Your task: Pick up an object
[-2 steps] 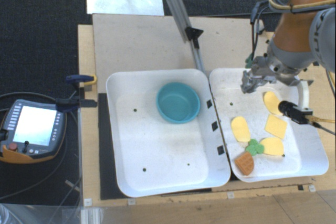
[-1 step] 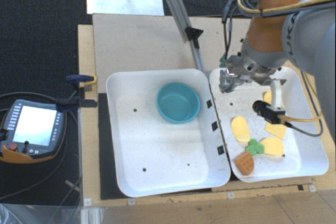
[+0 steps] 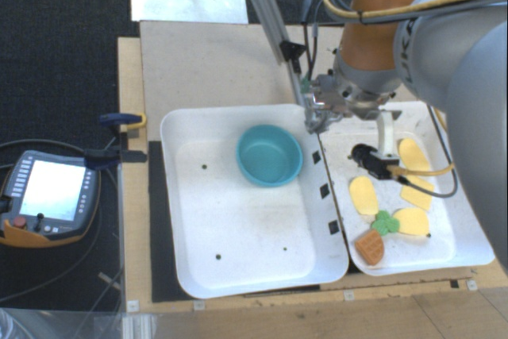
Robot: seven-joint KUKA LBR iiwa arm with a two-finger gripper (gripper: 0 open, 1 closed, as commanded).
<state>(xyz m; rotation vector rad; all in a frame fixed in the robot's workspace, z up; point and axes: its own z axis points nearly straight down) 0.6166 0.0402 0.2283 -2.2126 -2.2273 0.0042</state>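
Observation:
A teal bowl (image 3: 270,155) sits in the left white bin (image 3: 238,250), near its upper right corner. The right white bin (image 3: 468,246) holds several pale yellow pieces, among them an oval one (image 3: 363,194) and one by the far wall (image 3: 413,153). Next to them lie a small green piece (image 3: 386,223) and an orange ridged piece (image 3: 369,248). My gripper (image 3: 316,120) hangs over the wall between the two bins at their far end, just right of the bowl. Nothing shows in its grasp. The grey arm and orange wrist cover the top of the right bin.
A slanted metal pole (image 3: 262,4) crosses the back of the bench down toward the gripper. A handheld control screen (image 3: 48,194) and a blue clamp (image 3: 121,121) sit off the bench on the left. Black clips (image 3: 324,190) line the shared bin wall.

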